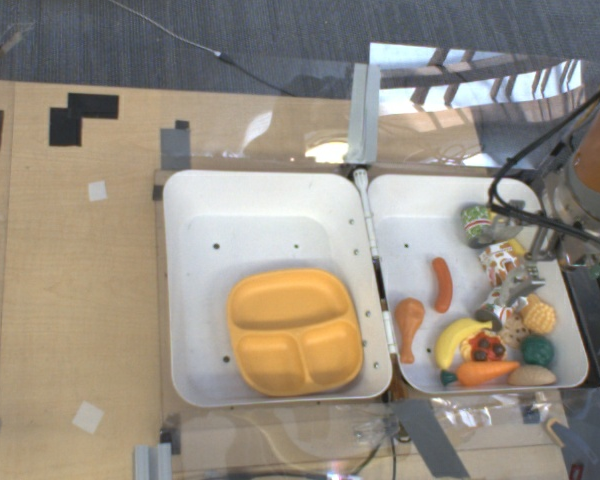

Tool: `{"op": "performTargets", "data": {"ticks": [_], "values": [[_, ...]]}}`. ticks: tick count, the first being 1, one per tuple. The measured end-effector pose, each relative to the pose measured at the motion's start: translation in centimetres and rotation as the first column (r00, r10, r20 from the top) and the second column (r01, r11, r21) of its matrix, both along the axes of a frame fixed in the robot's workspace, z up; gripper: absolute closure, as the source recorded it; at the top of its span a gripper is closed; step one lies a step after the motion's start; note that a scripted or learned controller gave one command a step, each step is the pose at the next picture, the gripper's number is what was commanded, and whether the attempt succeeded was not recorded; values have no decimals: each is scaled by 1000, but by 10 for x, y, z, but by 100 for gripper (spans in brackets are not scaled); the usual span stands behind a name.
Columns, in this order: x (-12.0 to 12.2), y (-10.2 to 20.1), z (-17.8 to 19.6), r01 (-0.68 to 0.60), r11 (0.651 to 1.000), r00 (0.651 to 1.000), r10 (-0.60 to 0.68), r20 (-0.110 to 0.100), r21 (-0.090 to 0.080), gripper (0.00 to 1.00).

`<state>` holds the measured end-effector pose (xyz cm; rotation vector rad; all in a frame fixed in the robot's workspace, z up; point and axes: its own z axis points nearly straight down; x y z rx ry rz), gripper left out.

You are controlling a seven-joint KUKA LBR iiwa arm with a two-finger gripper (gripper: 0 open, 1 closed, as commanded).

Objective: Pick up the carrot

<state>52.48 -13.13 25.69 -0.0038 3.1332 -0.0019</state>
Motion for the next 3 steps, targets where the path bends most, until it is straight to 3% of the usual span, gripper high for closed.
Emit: {"op": "performTargets", "data": {"ticks": [1,2,3], "values": [[-19,-11,-166,89,996,996,-89,13,-1,0],[-16,-10,-154,83,997,996,-82,18,-2,100],[-32,10,-167,35,999,999,-35,12,-4,100]]}}
